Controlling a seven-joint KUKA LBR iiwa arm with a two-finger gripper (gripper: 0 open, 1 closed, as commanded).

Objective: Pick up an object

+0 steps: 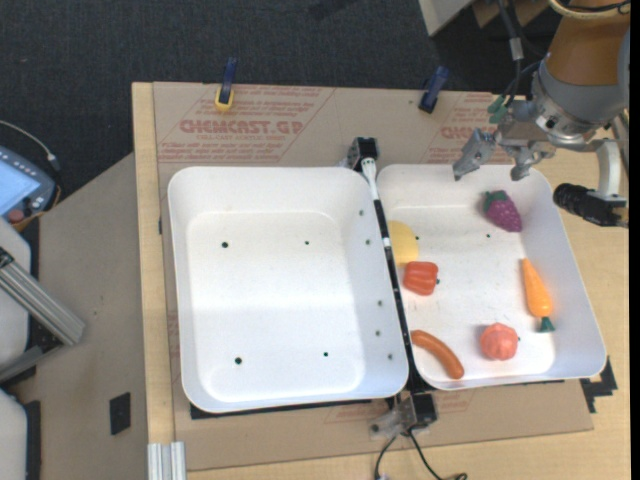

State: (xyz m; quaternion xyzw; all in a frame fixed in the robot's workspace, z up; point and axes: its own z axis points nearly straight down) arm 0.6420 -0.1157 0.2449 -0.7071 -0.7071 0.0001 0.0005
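Note:
My gripper (493,166) hangs open above the far edge of the right bin (455,190), its two fingers spread with nothing between them. Just in front of it and slightly right lies a purple bunch of grapes (502,211). Along the bin's left wall sit a yellow piece (402,240) and a red pepper (421,277). An orange carrot (536,288) lies by the right wall. A pink strawberry-like fruit (499,341) and a sausage (438,353) rest near the front edge.
The left bin (270,288) sits beside the right one on a cardboard sheet (300,118). Blue clamps (434,88) and a yellow-blue clamp (226,86) hold the sheet's far edge. A black fitting (362,152) stands where the bins meet.

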